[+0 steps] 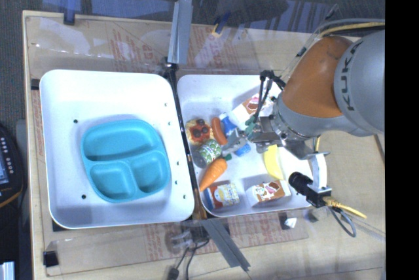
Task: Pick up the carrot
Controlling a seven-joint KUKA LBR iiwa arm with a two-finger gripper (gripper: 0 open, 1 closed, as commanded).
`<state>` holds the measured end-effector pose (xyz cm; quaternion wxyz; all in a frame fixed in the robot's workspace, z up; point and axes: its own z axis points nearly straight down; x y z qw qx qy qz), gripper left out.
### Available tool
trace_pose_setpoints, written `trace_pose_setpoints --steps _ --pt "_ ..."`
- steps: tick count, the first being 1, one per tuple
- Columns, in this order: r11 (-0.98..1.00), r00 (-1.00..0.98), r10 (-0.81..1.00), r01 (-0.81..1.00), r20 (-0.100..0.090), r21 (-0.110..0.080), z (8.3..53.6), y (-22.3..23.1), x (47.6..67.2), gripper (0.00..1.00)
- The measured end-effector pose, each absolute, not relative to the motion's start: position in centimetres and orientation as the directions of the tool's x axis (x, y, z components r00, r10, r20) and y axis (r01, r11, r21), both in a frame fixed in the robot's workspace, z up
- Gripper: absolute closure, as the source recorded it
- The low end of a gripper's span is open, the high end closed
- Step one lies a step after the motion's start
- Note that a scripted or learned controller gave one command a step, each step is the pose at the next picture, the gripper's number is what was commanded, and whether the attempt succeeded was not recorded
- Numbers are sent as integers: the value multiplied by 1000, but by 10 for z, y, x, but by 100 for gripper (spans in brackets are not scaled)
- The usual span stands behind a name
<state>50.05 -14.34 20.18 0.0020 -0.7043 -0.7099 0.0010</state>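
Carrot [213, 172] in right bin [190, 86].
Gripper [252, 135] hovers near the carrot, apart; jaws' state cannot be determined.

Two shallow white bins are seen side by side on the bench. The left bin [59, 141] holds a blue three-compartment tray [124, 157]. The right bin [196, 92] holds a clutter of small items. The carrot [214, 172] is found lying near that bin's left wall, orange body tilted, green top pointing up and right. Two small cartons [226, 194] [267, 192] are noted just below it, and a yellow item [273, 162] to its right. The gripper [252, 136] is positioned above the items right of the carrot, apart from it. The carrot is not seen between the fingers. The arm's orange band [314, 76] is seen over the bin's right side.
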Motion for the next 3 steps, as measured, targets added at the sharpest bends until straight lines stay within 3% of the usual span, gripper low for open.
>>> trace_pose_setpoints --steps 1,2,3 --pt "-106 106 994 994 0 -5 95 -161 570 0" --pt "-103 103 995 995 0 -6 105 -161 571 100" --pt "-245 245 970 970 0 -2 257 -189 621 100"
